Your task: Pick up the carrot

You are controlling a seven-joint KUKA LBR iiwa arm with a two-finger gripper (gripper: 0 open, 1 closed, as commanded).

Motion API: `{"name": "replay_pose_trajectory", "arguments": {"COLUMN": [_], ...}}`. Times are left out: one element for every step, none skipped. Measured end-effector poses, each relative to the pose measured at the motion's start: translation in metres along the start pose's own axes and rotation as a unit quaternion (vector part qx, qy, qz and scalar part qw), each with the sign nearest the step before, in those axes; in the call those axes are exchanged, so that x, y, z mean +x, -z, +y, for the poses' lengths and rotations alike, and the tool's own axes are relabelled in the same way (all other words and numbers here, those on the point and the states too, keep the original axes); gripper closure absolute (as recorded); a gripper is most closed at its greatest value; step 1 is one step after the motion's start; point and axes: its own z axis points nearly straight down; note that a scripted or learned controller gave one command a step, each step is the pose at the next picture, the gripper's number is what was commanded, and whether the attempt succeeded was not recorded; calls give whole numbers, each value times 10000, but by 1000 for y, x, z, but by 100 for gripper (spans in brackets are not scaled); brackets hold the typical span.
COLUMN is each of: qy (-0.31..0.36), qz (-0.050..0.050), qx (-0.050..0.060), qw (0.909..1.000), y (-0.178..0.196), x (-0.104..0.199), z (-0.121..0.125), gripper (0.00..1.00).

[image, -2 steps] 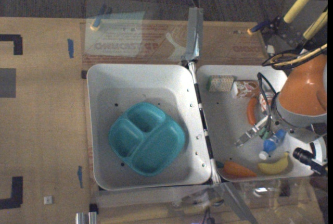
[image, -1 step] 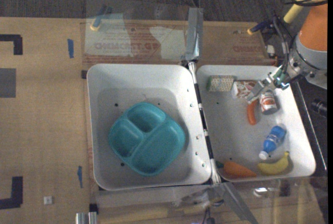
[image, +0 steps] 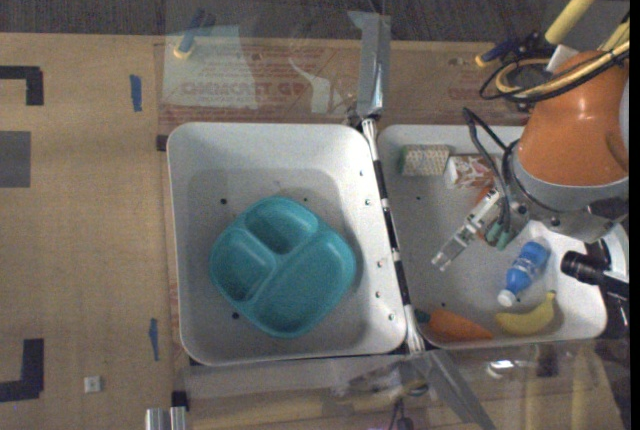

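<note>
plate in left bin, carrot left of banana

Below me I count two white bins, a left bin and a right bin, one teal divided plate, one carrot, one banana, one blue bottle, one pale sponge-like block and one small red-and-white packet.

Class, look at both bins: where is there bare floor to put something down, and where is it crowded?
Left bin: bare floor all round the teal plate. Right bin: a bare patch between the sponge and the carrot. Crowded by the bottle, banana and gripper.
</note>
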Motion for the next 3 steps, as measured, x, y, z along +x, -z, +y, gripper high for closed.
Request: {"name": "replay_pose_trajectory", "arguments": {"qy": [170,884,883], "qz": [2,-26,-25], "qx": [3,-16,-18], "qw": [9999,9961,9961], "y": [-53,-97,-97], "x": [-58,-89,-89], "z": [-38,-5,-5], "gripper": [0,0,0]}}
